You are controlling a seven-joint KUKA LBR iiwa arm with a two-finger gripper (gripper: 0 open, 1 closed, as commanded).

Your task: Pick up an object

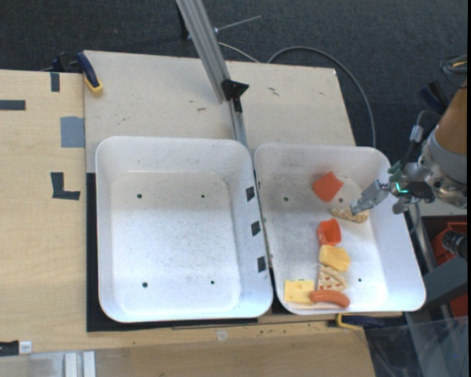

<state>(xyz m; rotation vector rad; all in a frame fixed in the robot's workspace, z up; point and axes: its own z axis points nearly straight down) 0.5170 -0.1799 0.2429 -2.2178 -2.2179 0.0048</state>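
Here, the worktop (180,85) carries two shallow white bins side by side. The left bin (110,210) has a speckled floor with a few small dark dots. The right bin (392,281) holds all the small things.

The arm (451,144) comes in from the right edge, grey with an orange part above the wrist. Its tool (366,200) reaches over the right wall of the right bin and points down and to the left. The tip is just above or touching a pale waffle-like piece (350,214) near the middle of the bin; I cannot tell whether there is contact. Whether the tool is spread or pressed together I cannot tell, because the tip is small and blurred. Nothing is clearly seen between its tips.

An orange block (326,186) lies just to the upper left of the tool. Below the pale piece there is a red-orange piece (329,231), then a yellow block (334,257) touching it. Near the front wall lie a yellow flat piece (298,291), a second waffle-like piece (327,277) and a red sausage shape (329,298), all close together.

A metal pole (204,38) crosses the worktop behind the bins.
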